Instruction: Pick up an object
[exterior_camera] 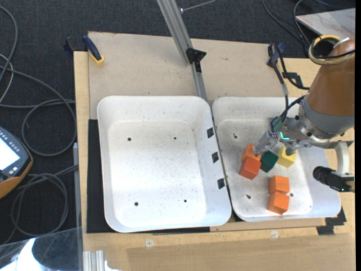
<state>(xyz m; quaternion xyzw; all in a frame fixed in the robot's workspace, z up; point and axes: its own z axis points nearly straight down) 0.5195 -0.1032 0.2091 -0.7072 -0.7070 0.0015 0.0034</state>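
Note:
My gripper point(277, 149) hangs over the right bin point(242, 123), near its middle right, with its fingers spread open. Just below the fingertips lies a cluster of three blocks. The green block point(269, 161) sits in the middle, an orange block point(250, 165) touches its left side and a yellow block point(287, 159) its right. The green block is on the bin floor, not gripped. Two more orange blocks point(278, 184) point(277, 203) lie one behind the other toward the bin's front edge.
The left bin point(152, 162) stands beside the right one, and their raised rims meet at a ridge point(217, 157). A slanted metal pole point(179, 27) rises behind the bins. The arm's orange band point(335, 83) overhangs the right bin's far right side.

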